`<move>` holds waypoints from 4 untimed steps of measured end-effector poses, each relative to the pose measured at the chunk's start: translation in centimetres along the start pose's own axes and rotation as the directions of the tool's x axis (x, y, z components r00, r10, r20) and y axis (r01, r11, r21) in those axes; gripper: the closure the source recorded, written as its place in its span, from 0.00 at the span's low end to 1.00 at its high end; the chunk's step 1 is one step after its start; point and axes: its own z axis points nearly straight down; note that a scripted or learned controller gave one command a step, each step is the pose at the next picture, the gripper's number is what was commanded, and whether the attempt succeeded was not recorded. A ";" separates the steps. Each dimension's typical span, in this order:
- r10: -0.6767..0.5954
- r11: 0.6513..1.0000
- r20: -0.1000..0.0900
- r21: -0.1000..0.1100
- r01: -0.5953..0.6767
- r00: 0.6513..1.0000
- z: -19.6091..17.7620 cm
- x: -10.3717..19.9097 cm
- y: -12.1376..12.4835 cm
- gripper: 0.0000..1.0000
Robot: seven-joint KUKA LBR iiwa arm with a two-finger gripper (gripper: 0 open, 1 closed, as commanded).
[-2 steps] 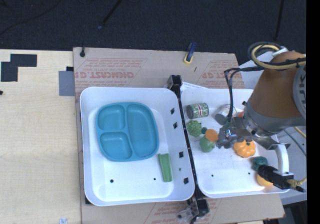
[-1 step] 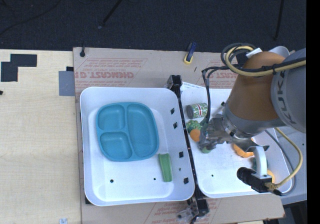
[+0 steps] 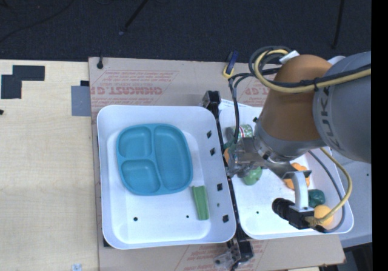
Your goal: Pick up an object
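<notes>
Fingers first: we cannot tell their state, because the orange wrist band hides most of the gripper [image 3: 242, 163], which sits low at the left edge of the right bin [image 3: 260, 227]. A small green object [image 3: 251, 174] lies just beneath it, touching or nearly so; we cannot say it is held. We judge the step to be the reach-down onto this piece. Nearby in the same bin lie an orange piece [image 3: 297, 180], a teal block [image 3: 316, 197] and a yellow object [image 3: 323, 214]. The left bin [image 3: 115, 227] holds a blue divided plate [image 3: 154, 159] and a green stick [image 3: 200, 202]. Next we would need a firm closing on the green piece, then a straight lift clear of the bin's wall.
</notes>
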 end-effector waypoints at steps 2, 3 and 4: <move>0.004 1.000 0.001 0.003 -0.004 1.000 2.1 -0.2 0.3 1.00; 0.004 1.000 0.000 0.002 -0.004 1.000 1.7 -0.7 -0.1 1.00; 0.002 1.000 0.000 0.001 -0.002 1.000 1.8 -0.7 0.5 1.00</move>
